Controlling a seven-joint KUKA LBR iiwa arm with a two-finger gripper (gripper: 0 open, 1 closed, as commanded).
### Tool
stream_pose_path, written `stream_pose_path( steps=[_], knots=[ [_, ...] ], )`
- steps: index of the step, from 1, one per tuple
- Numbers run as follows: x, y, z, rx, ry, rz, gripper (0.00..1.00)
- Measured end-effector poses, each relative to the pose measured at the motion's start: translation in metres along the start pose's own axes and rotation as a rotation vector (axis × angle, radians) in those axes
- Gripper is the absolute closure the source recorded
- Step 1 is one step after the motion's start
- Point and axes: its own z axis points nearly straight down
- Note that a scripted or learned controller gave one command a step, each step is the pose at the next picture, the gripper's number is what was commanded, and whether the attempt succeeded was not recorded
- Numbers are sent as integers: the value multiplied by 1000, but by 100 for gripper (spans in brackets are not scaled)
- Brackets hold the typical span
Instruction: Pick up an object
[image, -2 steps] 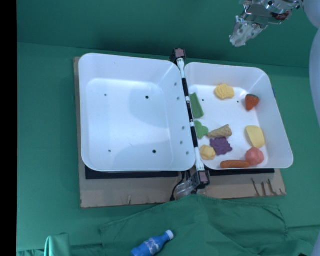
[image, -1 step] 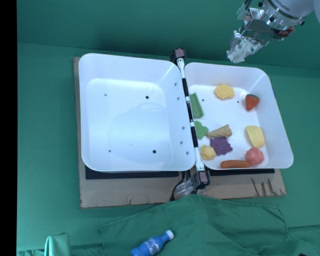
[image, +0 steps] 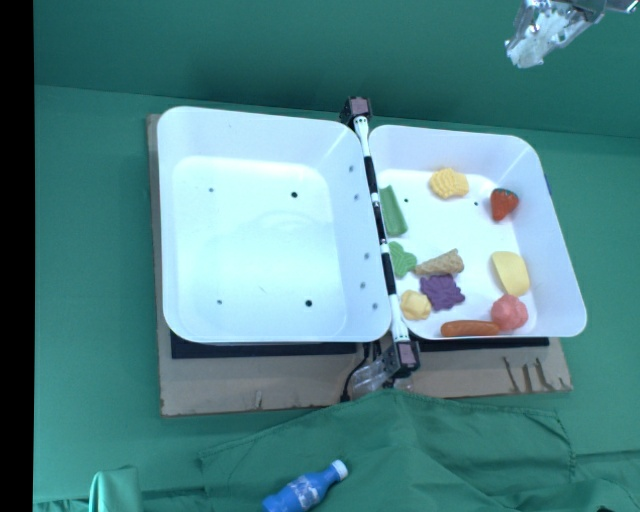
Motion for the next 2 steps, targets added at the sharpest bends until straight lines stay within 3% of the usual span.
stream_pose_path(
  steps=[1, 2],
  knots=[
    [42, 68, 65, 17, 1, -3, 100],
    [66, -33, 53, 17, 5, -3, 100]
  ],
)
